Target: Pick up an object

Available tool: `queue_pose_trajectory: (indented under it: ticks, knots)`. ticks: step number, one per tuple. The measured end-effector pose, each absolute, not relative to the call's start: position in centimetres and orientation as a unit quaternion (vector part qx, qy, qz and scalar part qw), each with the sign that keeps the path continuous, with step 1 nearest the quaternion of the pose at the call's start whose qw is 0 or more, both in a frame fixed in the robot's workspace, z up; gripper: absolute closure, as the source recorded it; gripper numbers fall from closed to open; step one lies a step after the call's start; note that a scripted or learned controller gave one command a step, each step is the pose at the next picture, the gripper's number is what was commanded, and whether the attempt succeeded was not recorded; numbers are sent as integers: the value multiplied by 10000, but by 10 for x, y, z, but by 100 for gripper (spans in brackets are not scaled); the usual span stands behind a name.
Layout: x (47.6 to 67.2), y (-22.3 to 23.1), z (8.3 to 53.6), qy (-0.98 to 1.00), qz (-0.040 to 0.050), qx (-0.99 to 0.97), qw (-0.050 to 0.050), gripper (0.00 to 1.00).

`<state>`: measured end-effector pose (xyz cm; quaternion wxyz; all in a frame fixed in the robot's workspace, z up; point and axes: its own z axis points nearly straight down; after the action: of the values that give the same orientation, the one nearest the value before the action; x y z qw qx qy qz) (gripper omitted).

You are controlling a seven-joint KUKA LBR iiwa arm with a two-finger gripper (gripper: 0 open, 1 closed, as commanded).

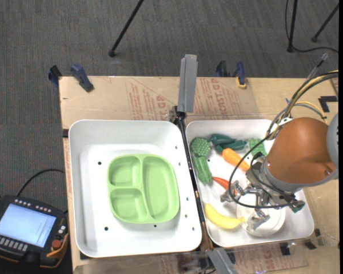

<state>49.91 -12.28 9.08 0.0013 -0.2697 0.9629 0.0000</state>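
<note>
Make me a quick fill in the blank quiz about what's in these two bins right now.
1. The green divided plate lies in the ____ bin of the view.
2. The plate has ____ compartments.
3. The banana lies in the right bin, near its ____ edge.
4. The pincer hangs over the ____ bin.

Missing words: left; three; front; right

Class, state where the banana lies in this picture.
The banana lies in the right bin, near its front-left corner, just left of the gripper and below the carrot.
</note>
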Motion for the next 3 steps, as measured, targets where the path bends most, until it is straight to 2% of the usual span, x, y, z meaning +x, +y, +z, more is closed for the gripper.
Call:
queue_pose_trajectory:
  ticks: [1, 2, 3]
  knots:
    - [544, -77, 91, 9720, -3, -2349, 47, 0]
    - [576, -86, 91, 9822, 1, -1878, 27, 0]
    - [594, -87, 91, 9919, -1, -1268, 22, 0]
